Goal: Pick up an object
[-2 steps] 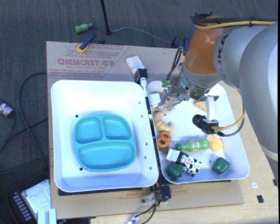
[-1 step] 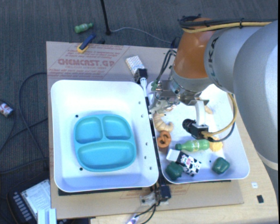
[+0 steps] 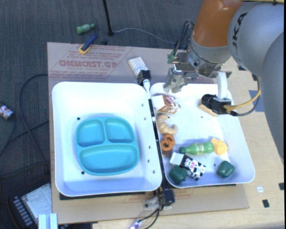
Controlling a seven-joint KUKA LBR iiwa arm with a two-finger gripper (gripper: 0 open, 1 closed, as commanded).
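Gripper (image 3: pixel 174 82) above glossy white bin (image 3: pixel 238 142)

Divided tray (image 3: pixel 107 145) in left bin (image 3: pixel 66 94), small objects clustered lower in right bin (image 3: pixel 238 142), hand (image 3: pixel 174 82) above right bin's upper-left corner

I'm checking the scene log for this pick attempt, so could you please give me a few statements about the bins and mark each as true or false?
1. The blue divided tray lies in the left bin. True.
2. The green bottle stands upright in the right bin. False: it lies on its side.
3. The gripper is over the far left corner of the right bin. True.
4. The blue tray holds a pretzel. False: its compartments hold nothing; the pretzel lies in the right bin.
5. A small green bottle lies on the floor beyond the bench. True.
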